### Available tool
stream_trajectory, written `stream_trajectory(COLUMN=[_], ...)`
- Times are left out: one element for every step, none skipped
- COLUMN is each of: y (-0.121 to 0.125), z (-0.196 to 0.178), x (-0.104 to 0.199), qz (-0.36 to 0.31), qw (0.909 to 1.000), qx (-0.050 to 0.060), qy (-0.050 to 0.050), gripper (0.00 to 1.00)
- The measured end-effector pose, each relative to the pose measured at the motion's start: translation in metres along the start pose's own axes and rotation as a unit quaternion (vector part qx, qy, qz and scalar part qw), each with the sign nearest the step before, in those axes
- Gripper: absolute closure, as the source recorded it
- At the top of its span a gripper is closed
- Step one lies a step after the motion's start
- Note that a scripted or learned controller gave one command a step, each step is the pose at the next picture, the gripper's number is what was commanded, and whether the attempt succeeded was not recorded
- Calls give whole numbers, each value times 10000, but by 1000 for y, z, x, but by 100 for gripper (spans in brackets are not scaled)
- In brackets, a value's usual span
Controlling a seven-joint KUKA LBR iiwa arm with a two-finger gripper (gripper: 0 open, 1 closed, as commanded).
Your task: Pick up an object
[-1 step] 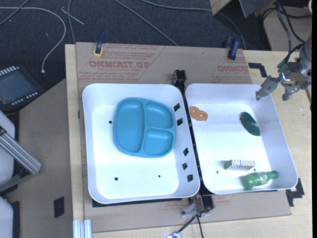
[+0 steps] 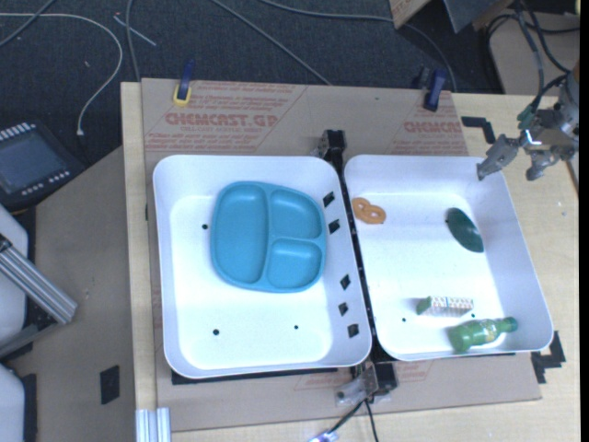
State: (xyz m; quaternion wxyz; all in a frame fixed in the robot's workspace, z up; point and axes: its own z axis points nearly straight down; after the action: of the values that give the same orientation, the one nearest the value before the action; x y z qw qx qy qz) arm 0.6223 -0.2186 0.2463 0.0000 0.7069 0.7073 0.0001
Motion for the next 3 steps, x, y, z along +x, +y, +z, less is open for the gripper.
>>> stream_trajectory(y=[6, 15, 15], z=[57, 112, 164], x=[8, 9, 10], qz=[-5, -9, -8], qw=[10000, 10000, 10000], qx=[26, 28, 29], qy=[10, 9, 9], gripper=[0, 0, 0])
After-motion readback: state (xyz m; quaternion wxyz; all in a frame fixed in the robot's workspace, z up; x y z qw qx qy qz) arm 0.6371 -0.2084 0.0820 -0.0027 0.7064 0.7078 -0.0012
